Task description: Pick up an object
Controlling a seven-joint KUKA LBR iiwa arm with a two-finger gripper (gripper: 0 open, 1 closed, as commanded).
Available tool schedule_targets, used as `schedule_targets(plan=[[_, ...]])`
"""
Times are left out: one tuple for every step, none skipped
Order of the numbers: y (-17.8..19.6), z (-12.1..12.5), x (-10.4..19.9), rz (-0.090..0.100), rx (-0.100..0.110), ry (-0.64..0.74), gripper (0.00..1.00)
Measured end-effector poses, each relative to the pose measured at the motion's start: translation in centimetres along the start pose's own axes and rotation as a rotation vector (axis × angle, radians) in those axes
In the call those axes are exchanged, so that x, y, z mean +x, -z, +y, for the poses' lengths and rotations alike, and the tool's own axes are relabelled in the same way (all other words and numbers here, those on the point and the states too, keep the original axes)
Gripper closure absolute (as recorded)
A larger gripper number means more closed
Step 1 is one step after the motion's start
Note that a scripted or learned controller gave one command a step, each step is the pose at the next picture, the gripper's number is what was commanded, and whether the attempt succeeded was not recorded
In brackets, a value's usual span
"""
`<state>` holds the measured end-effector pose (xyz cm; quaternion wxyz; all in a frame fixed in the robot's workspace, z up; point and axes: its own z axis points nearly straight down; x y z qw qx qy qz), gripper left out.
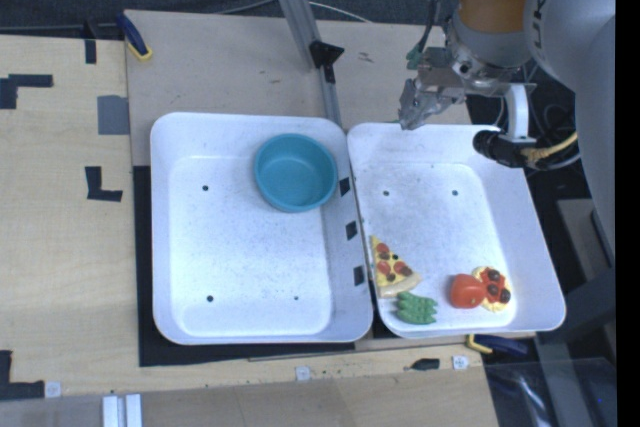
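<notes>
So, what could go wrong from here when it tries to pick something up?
The gripper is at the right bin's far rim, while the pizza slice toy, green toy and red toy lie along its near edge. Reaching them, the fingers may hit the bin's wall. The pizza slice and green toy almost touch, so a grasp may push one aside.

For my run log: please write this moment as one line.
gripper: above right bin far rim, nothing held | blue bowl: left bin | toy pizza slice: right bin

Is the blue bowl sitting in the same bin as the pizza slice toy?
No. The blue bowl sits in the left bin, while the pizza slice toy lies in the right bin.
</notes>
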<state>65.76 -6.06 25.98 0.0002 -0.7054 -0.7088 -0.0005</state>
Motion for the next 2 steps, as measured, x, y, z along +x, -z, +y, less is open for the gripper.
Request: schedule_targets(plan=[[-1.6, -0.4, 5.6, -0.001, 0.002, -0.001, 1.0], [-3.1, -1.2, 11.0, 0.0, 0.002, 0.0, 1.0]])
